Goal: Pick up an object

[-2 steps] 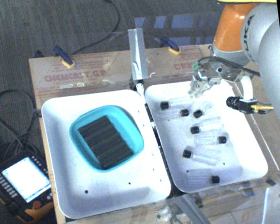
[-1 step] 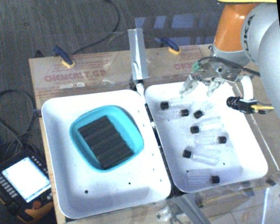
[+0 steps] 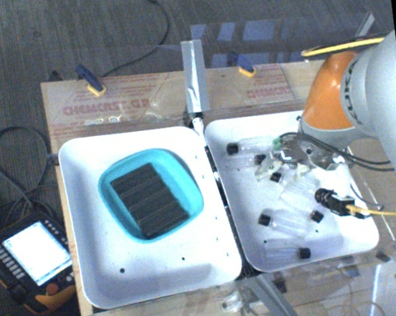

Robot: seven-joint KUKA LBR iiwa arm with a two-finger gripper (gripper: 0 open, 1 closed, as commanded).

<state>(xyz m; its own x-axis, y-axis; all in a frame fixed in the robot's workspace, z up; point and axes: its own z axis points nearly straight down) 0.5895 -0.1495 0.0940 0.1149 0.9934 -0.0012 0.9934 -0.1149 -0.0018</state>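
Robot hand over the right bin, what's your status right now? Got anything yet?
Hand low over right bin, grip hidden. Clear bottles with black caps lie scattered, none seen held. Left bin holds blue bowl.

The arm (image 3: 383, 104) is a thick, rounded pale-grey casing with a glossy orange band (image 3: 328, 100) above the wrist. Below the band sits a darker metal gripper (image 3: 291, 154) with small green and black fittings. A black cable (image 3: 368, 161) loops out from the wrist, and a thin yellow line (image 3: 390, 212) runs beside it.
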